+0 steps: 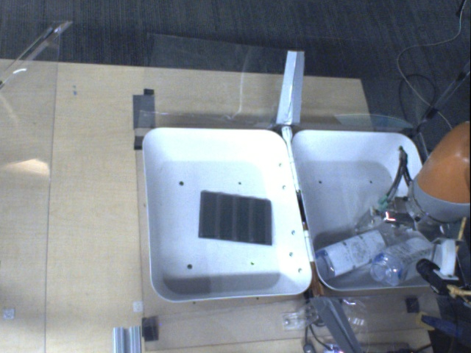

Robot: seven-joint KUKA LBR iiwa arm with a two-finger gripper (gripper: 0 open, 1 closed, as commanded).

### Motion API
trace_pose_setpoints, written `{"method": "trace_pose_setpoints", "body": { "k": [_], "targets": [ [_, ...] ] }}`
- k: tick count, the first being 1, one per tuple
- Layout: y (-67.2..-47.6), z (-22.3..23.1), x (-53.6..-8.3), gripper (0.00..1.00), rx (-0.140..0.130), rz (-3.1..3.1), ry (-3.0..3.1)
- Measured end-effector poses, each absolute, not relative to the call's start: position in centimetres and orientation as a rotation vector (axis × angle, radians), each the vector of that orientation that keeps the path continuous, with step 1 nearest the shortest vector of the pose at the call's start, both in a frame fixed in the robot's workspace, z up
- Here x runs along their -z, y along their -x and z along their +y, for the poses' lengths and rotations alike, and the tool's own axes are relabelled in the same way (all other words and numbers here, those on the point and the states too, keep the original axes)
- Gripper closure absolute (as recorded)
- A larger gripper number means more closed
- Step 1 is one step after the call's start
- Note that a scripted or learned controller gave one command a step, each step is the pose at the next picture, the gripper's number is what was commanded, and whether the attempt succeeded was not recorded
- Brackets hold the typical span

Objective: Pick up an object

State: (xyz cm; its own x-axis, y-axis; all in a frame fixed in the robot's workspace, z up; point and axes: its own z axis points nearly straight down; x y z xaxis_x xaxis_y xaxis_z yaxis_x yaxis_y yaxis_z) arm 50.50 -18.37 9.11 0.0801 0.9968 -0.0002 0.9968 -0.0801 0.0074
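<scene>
A clear plastic bottle with a white label lies on its side along the front wall of the right bin. Beside it, to the right, lies a crumpled clear piece with a blue cap. The grey arm with its orange band reaches in from the right over this bin. My gripper hangs low at the bin's right side, just above the bottle's far end, and is partly hidden by the wrist and cables.
A dark ribbed rectangular pad lies flat in the middle of the left bin. A metal post stands behind the wall between the bins. Cables and clutter crowd the bench's front right corner.
</scene>
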Motion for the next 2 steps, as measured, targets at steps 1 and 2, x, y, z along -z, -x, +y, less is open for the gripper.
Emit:
{"method": "trace_pose_setpoints", "body": {
  "k": [1, 2],
  "targets": [
    [-48.9, -18.6, -10.9, 0.0, -0.007, 2.25, -2.185],
    [-49.3, -9.2, -9.0, 0.0, -0.02, 2.258, -2.164]
  ]
}}
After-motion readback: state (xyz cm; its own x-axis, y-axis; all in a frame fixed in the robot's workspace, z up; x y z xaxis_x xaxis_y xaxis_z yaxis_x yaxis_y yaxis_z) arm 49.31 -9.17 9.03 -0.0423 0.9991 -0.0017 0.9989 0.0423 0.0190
